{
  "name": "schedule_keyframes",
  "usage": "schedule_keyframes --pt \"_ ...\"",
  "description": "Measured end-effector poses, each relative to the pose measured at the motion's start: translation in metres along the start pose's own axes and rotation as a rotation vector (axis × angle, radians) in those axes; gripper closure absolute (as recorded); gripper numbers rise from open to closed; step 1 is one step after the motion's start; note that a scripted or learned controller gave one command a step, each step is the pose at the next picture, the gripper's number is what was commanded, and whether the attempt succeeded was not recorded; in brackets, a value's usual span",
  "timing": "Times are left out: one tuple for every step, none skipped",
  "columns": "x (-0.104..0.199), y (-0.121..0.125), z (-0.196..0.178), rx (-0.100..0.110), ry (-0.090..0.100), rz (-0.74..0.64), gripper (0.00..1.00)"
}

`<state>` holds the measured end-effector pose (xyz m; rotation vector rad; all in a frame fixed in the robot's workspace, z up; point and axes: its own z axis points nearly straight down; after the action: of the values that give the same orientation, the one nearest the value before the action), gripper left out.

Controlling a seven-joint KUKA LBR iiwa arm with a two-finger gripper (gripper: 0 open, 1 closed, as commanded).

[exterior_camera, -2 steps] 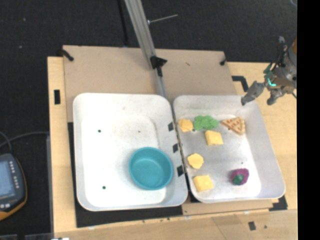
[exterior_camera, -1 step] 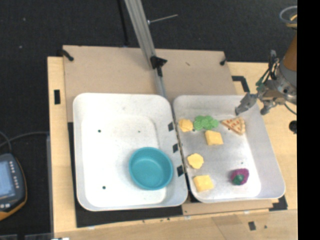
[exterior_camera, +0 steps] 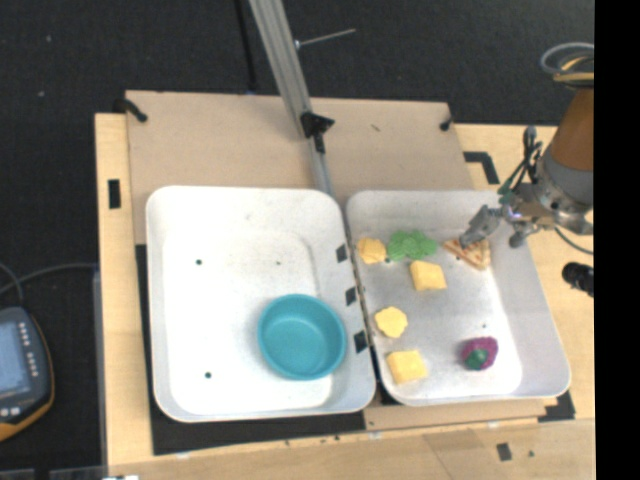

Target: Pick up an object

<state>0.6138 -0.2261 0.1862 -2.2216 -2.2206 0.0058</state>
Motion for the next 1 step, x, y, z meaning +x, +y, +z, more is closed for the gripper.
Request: schedule_keyframes --pt "0.0062 0.0051 0.0576 0.001 0.001 -0.003 0.00"
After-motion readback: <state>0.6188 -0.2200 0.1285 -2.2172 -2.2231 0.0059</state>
